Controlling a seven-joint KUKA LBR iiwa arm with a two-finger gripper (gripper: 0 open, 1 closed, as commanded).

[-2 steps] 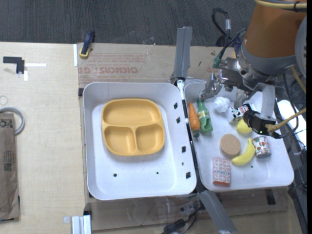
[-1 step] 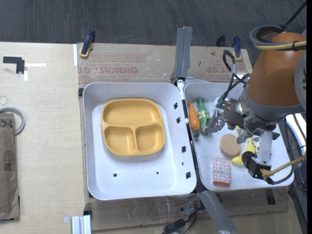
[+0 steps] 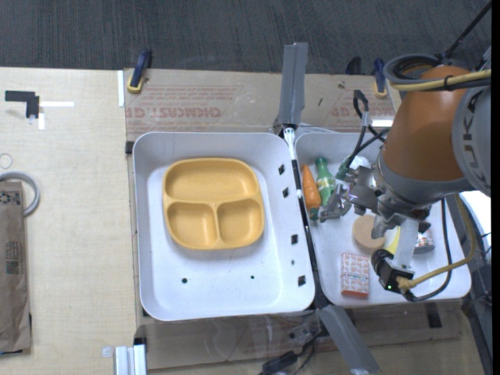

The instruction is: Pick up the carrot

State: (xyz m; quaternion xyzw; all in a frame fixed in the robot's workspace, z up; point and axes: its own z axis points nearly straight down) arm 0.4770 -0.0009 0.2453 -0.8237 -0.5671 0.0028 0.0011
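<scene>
The orange carrot (image 3: 311, 188) lies along the left wall of the right bin (image 3: 437, 291), lengthwise, next to a green bottle (image 3: 324, 175). My gripper (image 3: 334, 206) reaches in from the right and sits low in the bin just right of the carrot's lower end. Its metal fingers (image 3: 328, 212) are close to the carrot. Nothing shows between them. The arm's orange band and grey wrist hide the bin's right half.
A tan round disc (image 3: 367, 232) and a small red-and-white packet (image 3: 355, 276) lie in the right bin below the gripper. The left bin (image 3: 156, 280) holds a yellow divided plate (image 3: 212, 202). A grey divider bar (image 3: 293, 84) stands between the bins.
</scene>
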